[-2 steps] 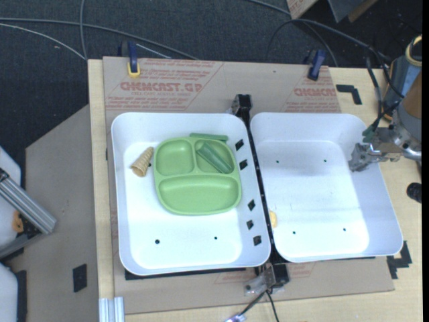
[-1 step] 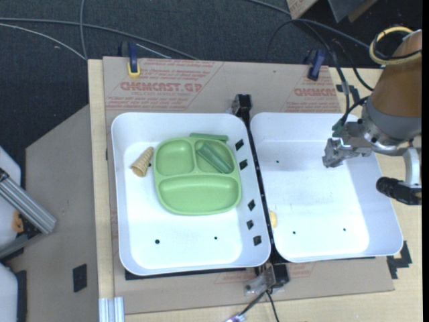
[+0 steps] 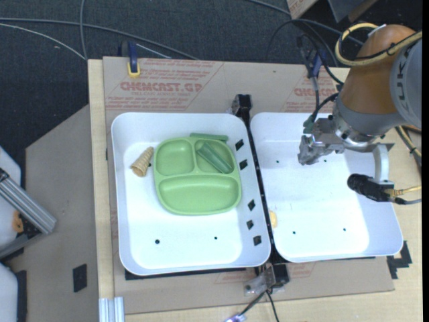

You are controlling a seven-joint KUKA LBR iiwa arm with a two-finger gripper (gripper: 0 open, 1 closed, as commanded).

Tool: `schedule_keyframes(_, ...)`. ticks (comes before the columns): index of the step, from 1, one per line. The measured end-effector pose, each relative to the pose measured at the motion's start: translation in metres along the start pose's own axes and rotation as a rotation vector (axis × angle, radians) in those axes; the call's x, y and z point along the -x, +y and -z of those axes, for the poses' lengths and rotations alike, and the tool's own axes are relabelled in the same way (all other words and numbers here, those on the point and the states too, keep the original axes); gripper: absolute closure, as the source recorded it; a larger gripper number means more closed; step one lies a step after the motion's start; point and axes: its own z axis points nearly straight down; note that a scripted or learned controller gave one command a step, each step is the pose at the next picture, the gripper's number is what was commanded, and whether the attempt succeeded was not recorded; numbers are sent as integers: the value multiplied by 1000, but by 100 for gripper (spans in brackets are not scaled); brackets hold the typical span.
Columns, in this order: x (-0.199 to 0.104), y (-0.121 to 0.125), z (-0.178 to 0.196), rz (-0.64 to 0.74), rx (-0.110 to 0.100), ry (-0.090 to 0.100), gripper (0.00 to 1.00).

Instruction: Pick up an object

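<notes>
You are looking down on the table (image 3: 201, 72), which is carrying two shallow white bins side by side. The arm (image 3: 375, 72) is reaching in from the right, and its claw (image 3: 310, 151) is hanging over the upper part of the right bin (image 3: 335, 237), near the middle of it. The claw is pointing down toward the white floor of this bin. From this angle you cannot tell if its fingers are wide or narrow, and nothing is showing between them.

The things to pick are all lying in the left bin (image 3: 181, 250), well apart from the claw. A green divided plate (image 3: 194, 193) is sitting in the middle of that bin. A darker green piece (image 3: 216, 156) is lying in the plate's upper right compartment, and it is hard to tell what it is. A small tan cone (image 3: 141, 161) is lying just beside the plate's left edge, with its narrow end pointing down and left.

A small yellowish bit (image 3: 272, 219) is resting at the left rim of the right bin, next to the black divider (image 3: 249, 173) between the two bins.
</notes>
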Motion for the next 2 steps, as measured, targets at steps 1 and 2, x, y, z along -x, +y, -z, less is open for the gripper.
schedule_keyframes(1, -59, 23, 11, 2, 5, 0, 100)
schedule_keyframes(2, -106, 35, 23, 0, 4, -1, 100)
